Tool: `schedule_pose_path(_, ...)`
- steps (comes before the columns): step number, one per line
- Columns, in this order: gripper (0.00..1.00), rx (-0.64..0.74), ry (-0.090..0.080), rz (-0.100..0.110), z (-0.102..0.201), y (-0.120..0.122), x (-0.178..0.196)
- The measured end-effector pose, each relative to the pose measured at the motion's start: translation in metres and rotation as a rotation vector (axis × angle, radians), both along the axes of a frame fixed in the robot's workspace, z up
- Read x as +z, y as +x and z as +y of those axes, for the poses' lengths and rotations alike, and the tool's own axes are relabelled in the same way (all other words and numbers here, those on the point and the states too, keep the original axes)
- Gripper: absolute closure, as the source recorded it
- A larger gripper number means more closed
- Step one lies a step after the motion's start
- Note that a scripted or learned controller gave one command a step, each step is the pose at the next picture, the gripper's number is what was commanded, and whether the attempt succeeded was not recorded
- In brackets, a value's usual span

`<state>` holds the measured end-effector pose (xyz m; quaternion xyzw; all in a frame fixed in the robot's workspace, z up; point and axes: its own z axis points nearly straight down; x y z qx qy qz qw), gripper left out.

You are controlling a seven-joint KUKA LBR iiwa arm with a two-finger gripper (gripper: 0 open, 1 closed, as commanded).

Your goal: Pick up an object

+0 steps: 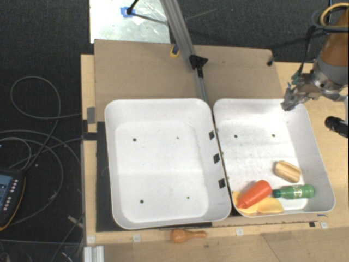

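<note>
Two white bins sit side by side on the surface [240,70]; left bin [158,162], right bin [256,141]. Black clips [216,158] along their shared edge. Metal pole [182,34] slants in from top, w/ blue tape [126,11] on the floor patch behind. Orange-brown pear-shaped item [185,234] lies on the surface's front edge. Cables [32,113] and a handheld pendant [10,195] at left.

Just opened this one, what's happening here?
The arm's gripper hangs over the far right corner of the right bin, holding nothing visible. Its candidates sit in that bin's near corner: an orange carrot-shaped toy, a green bottle, a tan block and a yellow piece. Nothing has been picked up yet.
</note>
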<state>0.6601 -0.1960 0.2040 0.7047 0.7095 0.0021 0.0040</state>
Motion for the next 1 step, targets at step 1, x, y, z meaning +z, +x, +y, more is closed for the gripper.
schedule_pose_path(1,1.00,0.004,0.003,0.004,0.0537,0.0024,0.0164)
